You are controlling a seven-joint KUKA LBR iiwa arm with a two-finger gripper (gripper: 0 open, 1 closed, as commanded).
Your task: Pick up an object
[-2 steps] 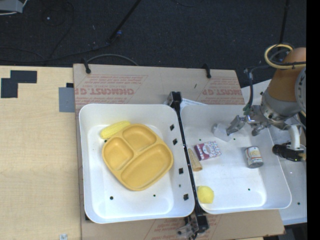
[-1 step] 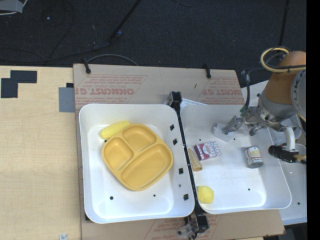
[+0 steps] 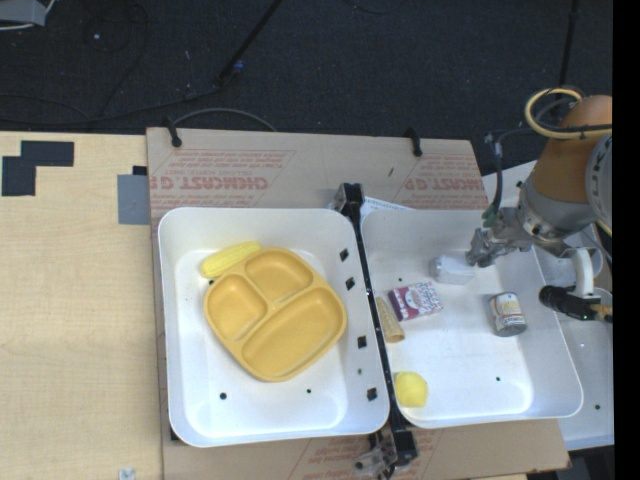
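My gripper (image 3: pixel 484 249) hangs low over the back of the right bin (image 3: pixel 545 393), reaching in from the right. A small pale grey thing (image 3: pixel 447 266) lies just to its left, and I cannot tell whether the two touch. Further forward in this bin lie a pink and white packet (image 3: pixel 415 300), a tan block (image 3: pixel 388 320) against the left wall, a small can (image 3: pixel 508 313) and a yellow lemon (image 3: pixel 411 389) at the front left corner.
The left bin (image 3: pixel 190 388) holds a yellow divided plate (image 3: pixel 276 313) with a yellow corn cob (image 3: pixel 229 258) behind it. A black divider (image 3: pixel 366 308) runs between the bins. Both stand on cardboard on the bench.
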